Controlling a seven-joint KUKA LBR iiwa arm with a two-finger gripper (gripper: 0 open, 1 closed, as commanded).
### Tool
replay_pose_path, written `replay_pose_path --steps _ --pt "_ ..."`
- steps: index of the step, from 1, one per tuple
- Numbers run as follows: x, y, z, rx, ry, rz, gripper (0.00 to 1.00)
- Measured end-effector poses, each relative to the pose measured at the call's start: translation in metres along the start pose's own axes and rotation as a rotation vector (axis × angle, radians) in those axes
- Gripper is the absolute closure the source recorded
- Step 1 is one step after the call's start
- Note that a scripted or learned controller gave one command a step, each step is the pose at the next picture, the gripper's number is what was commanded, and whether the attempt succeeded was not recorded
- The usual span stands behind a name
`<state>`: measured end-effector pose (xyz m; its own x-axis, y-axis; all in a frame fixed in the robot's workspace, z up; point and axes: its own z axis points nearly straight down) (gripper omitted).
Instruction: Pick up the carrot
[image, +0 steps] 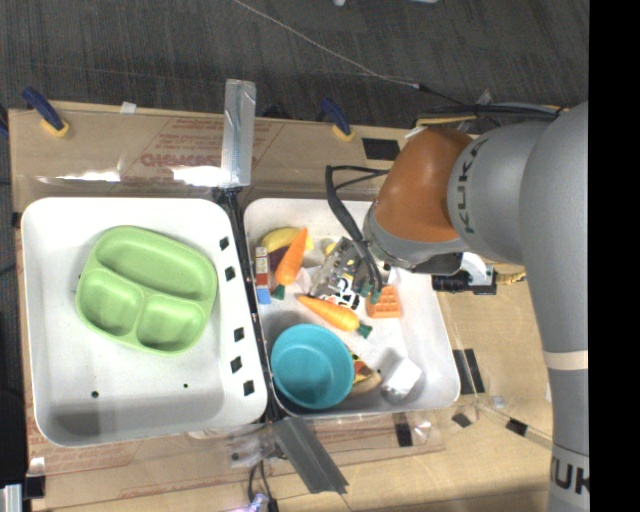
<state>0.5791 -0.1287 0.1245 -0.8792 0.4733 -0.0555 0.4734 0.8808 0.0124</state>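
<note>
One orange plastic carrot (329, 313) lies just near the gripper (345, 272), slightly to its left; the gripper's state I cannot tell.

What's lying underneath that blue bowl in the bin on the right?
The blue bowl sits near the front of the right bin. A yellowish-brown piece pokes out at its right rim, beside a white object. Whatever else lies under the bowl is covered.

a robot lab: taped cardboard bench (180, 150), clamps (45, 112), two white bins (40, 330), toy food.
</note>
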Motion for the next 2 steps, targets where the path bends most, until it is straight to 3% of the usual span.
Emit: replay_pose_path --steps 1,2 --pt "0.011 -0.079 -0.002 0.009 0.057 -0.144 1.0" --pt "0.047 -0.106 0.018 0.008 0.055 -0.076 1.0"
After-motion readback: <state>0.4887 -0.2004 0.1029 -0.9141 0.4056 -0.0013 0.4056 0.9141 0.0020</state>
